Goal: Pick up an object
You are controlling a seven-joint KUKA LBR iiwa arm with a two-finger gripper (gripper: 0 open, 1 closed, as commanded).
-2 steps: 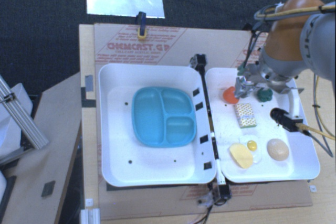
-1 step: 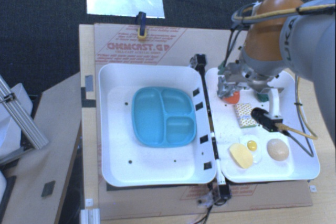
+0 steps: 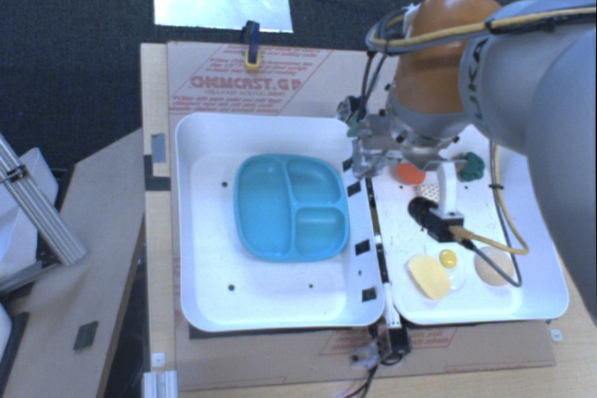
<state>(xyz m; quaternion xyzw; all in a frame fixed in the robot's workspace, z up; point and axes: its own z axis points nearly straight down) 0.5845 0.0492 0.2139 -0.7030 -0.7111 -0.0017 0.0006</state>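
My gripper [image 3: 362,156] hangs over the divider between the two bins, at the upper left corner of the right bin [image 3: 546,289]. Nothing shows between its tips. Just to its right, partly under the wrist, lies an orange-red object [image 3: 409,172]. A dark green object [image 3: 473,167] sits further right. Toward the front of the right bin are a pale yellow piece [image 3: 427,278], a small yellow ball [image 3: 448,259] and a tan round piece [image 3: 492,268]. A blue divided plate [image 3: 289,208] lies in the middle of the left bin [image 3: 201,294].
The grey arm with its orange band [image 3: 448,33] covers the back of the right bin. A small speckled thing [image 3: 428,189] lies near the orange-red object. Cardboard [image 3: 242,84] lies behind the bins, and a metal rail [image 3: 37,210] stands at the left.
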